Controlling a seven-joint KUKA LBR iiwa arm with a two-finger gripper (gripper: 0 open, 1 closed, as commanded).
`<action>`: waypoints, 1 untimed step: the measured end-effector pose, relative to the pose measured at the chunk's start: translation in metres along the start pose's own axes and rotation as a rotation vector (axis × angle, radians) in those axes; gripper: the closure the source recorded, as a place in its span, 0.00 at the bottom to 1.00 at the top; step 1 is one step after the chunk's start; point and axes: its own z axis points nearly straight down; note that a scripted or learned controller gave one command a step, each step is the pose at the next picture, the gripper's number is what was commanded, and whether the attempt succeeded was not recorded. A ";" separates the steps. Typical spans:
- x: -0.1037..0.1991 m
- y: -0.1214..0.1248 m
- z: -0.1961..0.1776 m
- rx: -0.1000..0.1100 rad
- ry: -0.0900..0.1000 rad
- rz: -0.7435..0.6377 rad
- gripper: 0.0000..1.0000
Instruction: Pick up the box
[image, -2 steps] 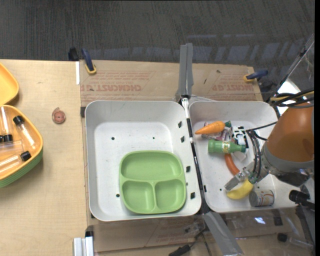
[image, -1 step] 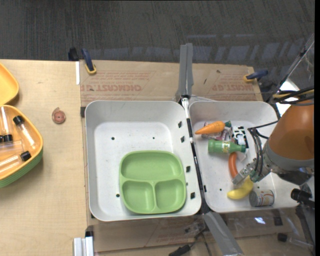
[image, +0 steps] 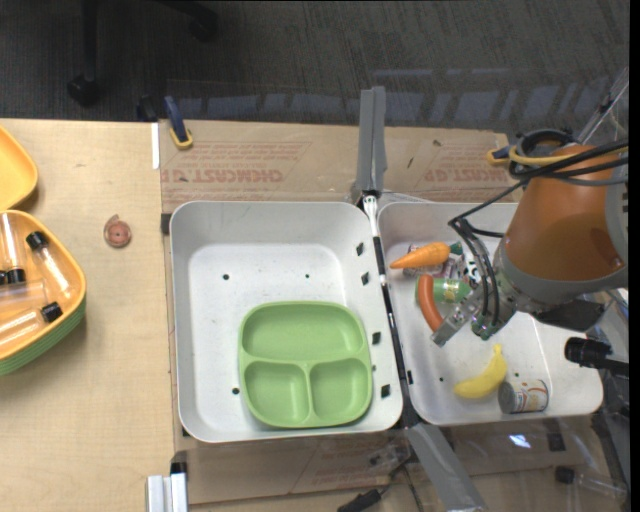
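My gripper (image: 462, 318) hangs low in the right bin (image: 560, 400), near its middle, below the orange band of the arm (image: 560, 225). Just left of it and partly under it lies a small item with green and white print (image: 450, 287); it may be the box, but most of it is hidden. A red-orange curved piece (image: 426, 300) lies against that item's left side. I see nothing clearly held by the gripper.
An orange carrot (image: 420, 257) lies at the back left of the right bin. A yellow banana (image: 482, 374) and a small can (image: 524, 396) lie near its front. The left bin (image: 210, 300) holds a green divided plate (image: 306, 365).
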 end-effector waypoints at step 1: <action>0.007 0.103 0.001 0.002 0.001 0.092 1.00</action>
